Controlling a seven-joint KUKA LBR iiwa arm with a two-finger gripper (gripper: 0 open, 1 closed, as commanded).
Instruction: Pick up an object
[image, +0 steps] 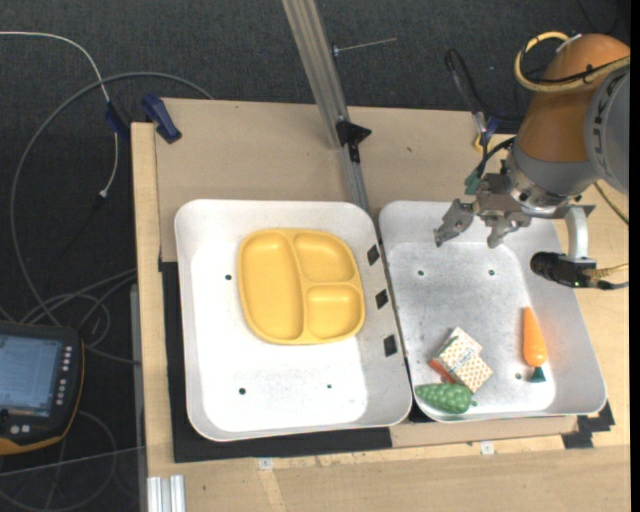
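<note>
Nearest the camera, a green knobbly toy vegetable (444, 398), a small patterned cardboard packet (463, 359) and an orange plastic carrot (534, 337) lie at the right bin's (450, 290) front edge. My gripper (472, 232) hangs spread and empty over the far end; the carrot lies lengthwise toward me.
</note>
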